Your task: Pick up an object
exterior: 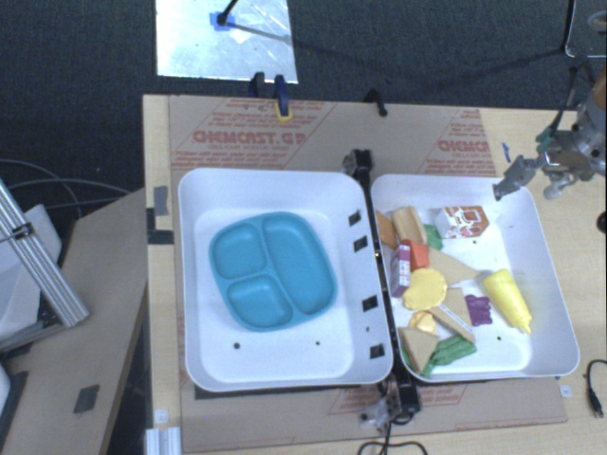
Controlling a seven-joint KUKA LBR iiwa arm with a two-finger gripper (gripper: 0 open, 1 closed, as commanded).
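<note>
The gripper was seen above the right bin's far right corner, its fingers spread apart and nothing gripped; toy food lay inside.

Toy food pile in right bin; yellow bottle lying flat at right. White-red carton near back.

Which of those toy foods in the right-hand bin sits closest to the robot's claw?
The small white and orange carton, at the bin's far side. It lies nearer the gripper than the yellow bottle, yellow disc or green piece.
</note>
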